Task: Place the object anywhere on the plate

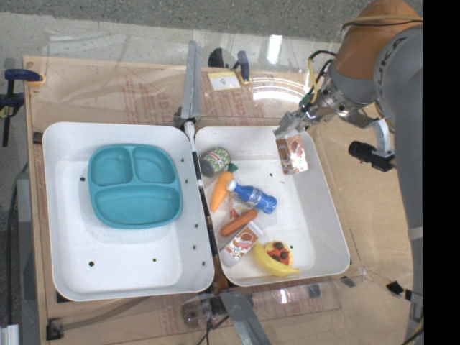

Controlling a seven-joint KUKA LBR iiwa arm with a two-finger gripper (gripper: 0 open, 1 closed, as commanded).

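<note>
In the left bin [50, 214], a teal plate [134, 185] with three compartments, lying flat in the far half, nothing on it. Between the two bins, a grey divider bar [190, 85] running toward the far side of the bench.

In the right bin [327, 207], a cluster of small things near the left wall. Farthest, a dark green can [214, 161] lying on its side. Just near of it, an orange carrot [221, 190] pointing to the near left, touching a blue bottle [253, 197] that lies to its right. Nearer again, a reddish sausage [238, 222] lying at a slant, and under its near end a small printed packet [241, 244]. At the near right of the cluster, a yellow banana [273, 263] with a piece of red fruit [277, 251] resting against it.

Further right, at the far right part of the same bin, a small brown and white carton [291, 154], hanging upright, well apart from the plate. Directly above it, the gripper [290, 126], fingers closed on the top edge of the carton. Behind it, to the right, the grey arm [402, 85] with its orange band [374, 34].
</note>
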